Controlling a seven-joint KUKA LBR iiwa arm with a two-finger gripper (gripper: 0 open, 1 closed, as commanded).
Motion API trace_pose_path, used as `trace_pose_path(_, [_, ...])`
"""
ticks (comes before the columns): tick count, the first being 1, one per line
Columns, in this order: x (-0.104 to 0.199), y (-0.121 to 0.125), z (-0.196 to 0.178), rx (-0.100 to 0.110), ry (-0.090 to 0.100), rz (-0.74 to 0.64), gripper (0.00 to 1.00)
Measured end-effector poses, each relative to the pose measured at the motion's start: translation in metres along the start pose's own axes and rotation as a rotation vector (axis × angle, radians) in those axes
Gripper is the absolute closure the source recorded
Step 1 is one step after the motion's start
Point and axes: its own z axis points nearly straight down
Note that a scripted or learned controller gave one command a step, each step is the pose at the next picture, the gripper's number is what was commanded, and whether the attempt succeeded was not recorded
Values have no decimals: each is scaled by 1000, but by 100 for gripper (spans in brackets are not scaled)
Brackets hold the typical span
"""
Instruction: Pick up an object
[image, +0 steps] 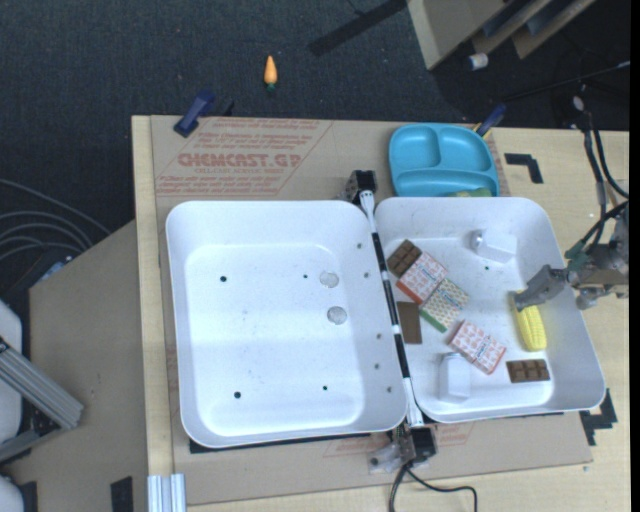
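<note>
Left bin (200, 235): a shallow white tray carrying two small pale discs (333, 297) near its 3 o'clock edge. A black hinge strip (388, 300) separates it from the right bin (570, 385).

Right bin, left to right: patterned flat packets (425, 280) and a brown bar (408, 322) at 9 o'clock; a second patterned packet (477, 346) and a white block (455, 377) toward 6 o'clock; a small grey piece (478, 241) at 12 o'clock; a brown slab (528, 372) at 5 o'clock.

The yellow corn cob (530, 327), the likeliest target, lies at 3 o'clock, just below the gripper (540, 290). It is probably a light, rigid plastic toy with a ribbed, fairly grippy surface; a hold across its middle, jaws square to its long axis, should resist rolling.

Whether the gripper's jaws stand apart or together cannot be told; nothing is seen between them.

A blue divided plate (440, 150) sits beyond the bin at 12 o'clock.
</note>
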Motion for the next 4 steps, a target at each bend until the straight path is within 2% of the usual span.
trace_pose_path(1, [-15, -2, 171, -5, -3, 0, 0])
trace_pose_path(2, [48, 38, 173, -12, -2, -1, 0])
trace_pose_path(3, [69, 80, 173, -10, -2, -1, 0])
trace_pose_path(4, [70, 80, 163, -12, -1, 0, 100])
